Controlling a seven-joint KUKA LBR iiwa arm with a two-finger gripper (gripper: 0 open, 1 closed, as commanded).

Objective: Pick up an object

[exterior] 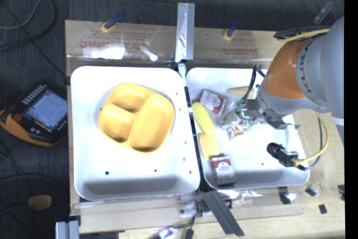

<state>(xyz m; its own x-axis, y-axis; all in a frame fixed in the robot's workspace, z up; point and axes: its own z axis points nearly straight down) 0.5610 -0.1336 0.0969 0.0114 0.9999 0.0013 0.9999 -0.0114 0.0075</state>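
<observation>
No label reads legibly. At frame centre-right, the grey two-finger gripper [241, 111] hovers over two small red-and-white packets [212, 101]; jaw state cannot be told. One lumpy yellow plastic mould [136, 117] fills the left white bin [84, 176].

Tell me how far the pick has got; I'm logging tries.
Done: the arm has reached over the right bin. In hand: nothing I can confirm; the gripper's end is hidden near the small packets. Left: grasp and lift; the corn cob and red box lie untouched.
</observation>
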